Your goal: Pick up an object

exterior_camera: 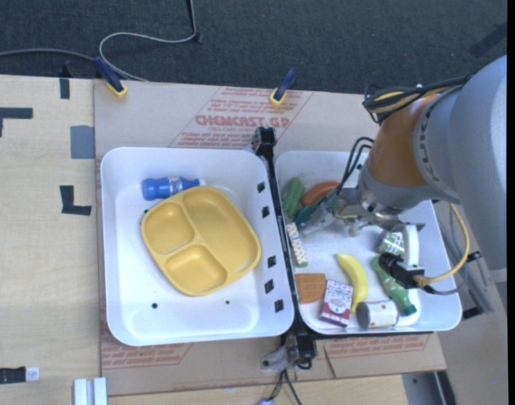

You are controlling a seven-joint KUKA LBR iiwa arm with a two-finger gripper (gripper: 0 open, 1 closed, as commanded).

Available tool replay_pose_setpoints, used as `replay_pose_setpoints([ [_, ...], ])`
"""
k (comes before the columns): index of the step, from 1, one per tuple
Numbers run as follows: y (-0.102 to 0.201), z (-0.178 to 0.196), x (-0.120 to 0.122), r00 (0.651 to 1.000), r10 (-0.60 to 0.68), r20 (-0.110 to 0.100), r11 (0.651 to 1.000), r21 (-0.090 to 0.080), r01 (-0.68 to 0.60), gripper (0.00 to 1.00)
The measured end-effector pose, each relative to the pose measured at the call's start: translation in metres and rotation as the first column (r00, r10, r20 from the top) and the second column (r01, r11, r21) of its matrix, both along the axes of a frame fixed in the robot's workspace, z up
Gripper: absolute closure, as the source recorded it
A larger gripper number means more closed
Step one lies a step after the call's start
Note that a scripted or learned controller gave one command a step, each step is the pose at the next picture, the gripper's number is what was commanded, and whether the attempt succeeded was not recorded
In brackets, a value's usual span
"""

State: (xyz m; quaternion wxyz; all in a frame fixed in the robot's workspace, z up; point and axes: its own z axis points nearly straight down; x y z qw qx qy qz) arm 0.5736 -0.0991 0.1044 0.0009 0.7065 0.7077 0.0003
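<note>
Fingers (pixel 338 213): low in right bin (pixel 439 310), upper-left part; opening and hold not discernible. Nearest item: green object (pixel 292 194), just left, long axis up-down. Banana (pixel 353 275) below, lying diagonally. Left bin (pixel 122 310): yellow tray (pixel 200 240), blue bottle (pixel 166 186).

Robot lab / test cell, not a home. Evidence: grey industrial arm (pixel 460 133) w/ orange band entering from right; two white bins (pixel 122 251) side by side on printed cardboard sheet (pixel 232 121) clipped down w/ yellow clamps (pixel 283 87); black tape marks (pixel 8 121) on wood worktop (pixel 38 251) at left; loose cable (pixel 148 36) on dark carpet (pixel 325 24) along top.
</note>
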Motion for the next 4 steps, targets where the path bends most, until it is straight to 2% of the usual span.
replay_pose_setpoints([
  [1,0.002,-0.019,-0.082,1.0,-0.002,0.0,1.0,0.0,0.002,0.0],
  [2,0.005,-0.018,0.009,1.0,-0.001,0.005,1.0,-0.003,0.001,0.0],
  [3,0.003,-0.019,0.041,1.0,-0.001,0.0,1.0,-0.002,0.001,0.0],
  [4,0.003,-0.009,0.041,1.0,-0.001,0.001,1.0,-0.004,0.001,1.0],
])
